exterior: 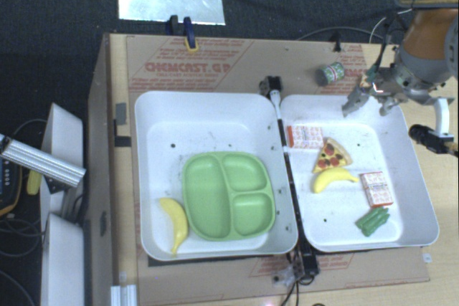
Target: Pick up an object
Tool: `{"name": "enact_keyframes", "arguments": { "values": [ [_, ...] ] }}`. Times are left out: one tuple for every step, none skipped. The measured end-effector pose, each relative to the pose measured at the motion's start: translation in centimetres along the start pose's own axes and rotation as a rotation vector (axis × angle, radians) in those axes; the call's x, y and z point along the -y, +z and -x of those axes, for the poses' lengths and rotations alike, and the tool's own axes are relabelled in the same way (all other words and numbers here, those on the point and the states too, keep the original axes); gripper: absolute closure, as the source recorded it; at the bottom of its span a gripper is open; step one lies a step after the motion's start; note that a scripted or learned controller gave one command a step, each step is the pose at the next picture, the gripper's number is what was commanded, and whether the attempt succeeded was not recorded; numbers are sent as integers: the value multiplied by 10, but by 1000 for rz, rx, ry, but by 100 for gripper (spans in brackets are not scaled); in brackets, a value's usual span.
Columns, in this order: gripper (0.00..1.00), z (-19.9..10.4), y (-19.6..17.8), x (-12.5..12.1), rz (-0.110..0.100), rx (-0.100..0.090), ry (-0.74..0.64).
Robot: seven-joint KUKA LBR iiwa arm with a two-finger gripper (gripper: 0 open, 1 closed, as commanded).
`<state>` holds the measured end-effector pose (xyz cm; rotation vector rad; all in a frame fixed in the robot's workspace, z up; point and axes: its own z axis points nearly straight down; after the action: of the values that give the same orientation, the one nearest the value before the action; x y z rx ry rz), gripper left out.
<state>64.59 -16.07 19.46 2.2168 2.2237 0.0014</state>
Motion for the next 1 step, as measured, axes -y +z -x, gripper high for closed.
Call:
{"name": "enact_keyframes", "arguments": {
  "values": [
    [0, -20, 47, 42, -2, -1, 2]
  ]
}}
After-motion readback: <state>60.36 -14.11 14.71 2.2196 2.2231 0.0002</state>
